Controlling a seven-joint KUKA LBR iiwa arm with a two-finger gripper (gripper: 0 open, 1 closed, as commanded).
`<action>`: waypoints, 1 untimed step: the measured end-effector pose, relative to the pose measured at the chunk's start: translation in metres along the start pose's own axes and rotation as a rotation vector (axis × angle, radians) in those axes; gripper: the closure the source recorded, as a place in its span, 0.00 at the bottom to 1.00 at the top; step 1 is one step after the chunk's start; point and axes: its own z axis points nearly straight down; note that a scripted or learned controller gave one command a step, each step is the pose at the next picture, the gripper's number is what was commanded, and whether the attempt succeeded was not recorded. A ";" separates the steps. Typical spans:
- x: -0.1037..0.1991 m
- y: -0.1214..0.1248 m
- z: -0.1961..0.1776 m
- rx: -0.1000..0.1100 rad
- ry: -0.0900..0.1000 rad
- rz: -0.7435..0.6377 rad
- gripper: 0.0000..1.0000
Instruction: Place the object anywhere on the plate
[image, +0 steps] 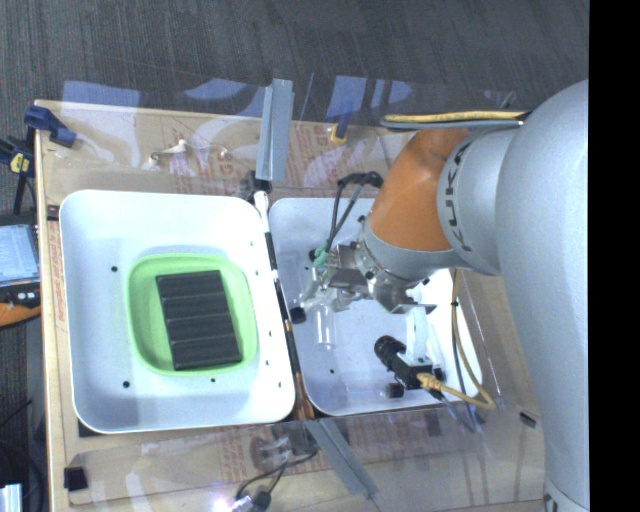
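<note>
Reference landmark: the green plate (142, 300), a rounded square dish with a raised rim; it lies in the middle of the left bin (90, 240), with bare white bin floor showing on all sides of it; the black block (198, 320), a flat ridged slab with four crosswise ribs, lies on the plate, roughly centred and turned slightly off the plate's edges; the block rests flat inside the rim, with green showing all round it; the right bin (345, 390) stands just to the right of the plate's bin, the two bin walls nearly touching; the pincer (322, 305) hangs over the left part of the right bin, to the right of the plate and well apart from the block; whether the pincer is open or closed cannot be told from this view; the arm (500, 200) enters from the right of the plate, its orange band (420, 195) sitting above the wrist; the worktop (120, 140) carries both bins and shows as a pale strip beyond the plate's far side
</note>
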 end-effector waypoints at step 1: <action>0.000 0.000 0.000 0.000 0.000 0.001 0.00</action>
